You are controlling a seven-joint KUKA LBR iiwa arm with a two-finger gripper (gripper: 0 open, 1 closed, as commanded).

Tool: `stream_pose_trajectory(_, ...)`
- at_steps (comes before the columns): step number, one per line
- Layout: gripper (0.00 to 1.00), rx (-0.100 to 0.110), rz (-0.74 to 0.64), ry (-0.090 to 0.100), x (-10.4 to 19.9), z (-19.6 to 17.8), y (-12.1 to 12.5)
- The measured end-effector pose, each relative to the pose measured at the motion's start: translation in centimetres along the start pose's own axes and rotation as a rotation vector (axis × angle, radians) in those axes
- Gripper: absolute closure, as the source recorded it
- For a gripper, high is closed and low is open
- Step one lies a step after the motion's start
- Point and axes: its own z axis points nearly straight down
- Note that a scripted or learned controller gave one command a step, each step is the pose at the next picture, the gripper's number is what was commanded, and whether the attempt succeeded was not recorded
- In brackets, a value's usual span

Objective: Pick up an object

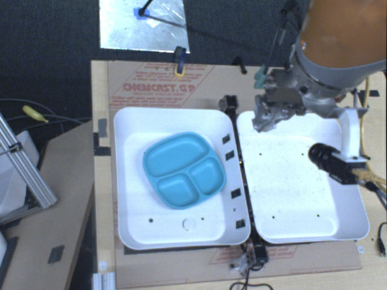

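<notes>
Blue divided tray [184, 169] in left bin [130, 132], apart from the gripper [264, 124].

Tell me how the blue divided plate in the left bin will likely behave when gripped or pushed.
The blue plate looks like moulded plastic, so it is probably stiff and light. It lies flat and shallow in the left bin, so it would likely slide rather than tip when pushed. Its low, smooth rim may give the gripper little to pinch.

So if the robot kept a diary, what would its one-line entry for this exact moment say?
gripper over right bin's far-left corner | nothing seen held | blue divided tray lying in left bin | pick not yet done
</notes>
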Motion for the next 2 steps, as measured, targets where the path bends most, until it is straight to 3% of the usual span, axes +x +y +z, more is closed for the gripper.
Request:
stream_pose_trajectory(1,1.00,0.004,-0.012,0.002,6.5,0.8,0.6)
stream_pose_trajectory(2,1.00,0.006,-0.002,-0.001,3.7,4.1,-0.1)
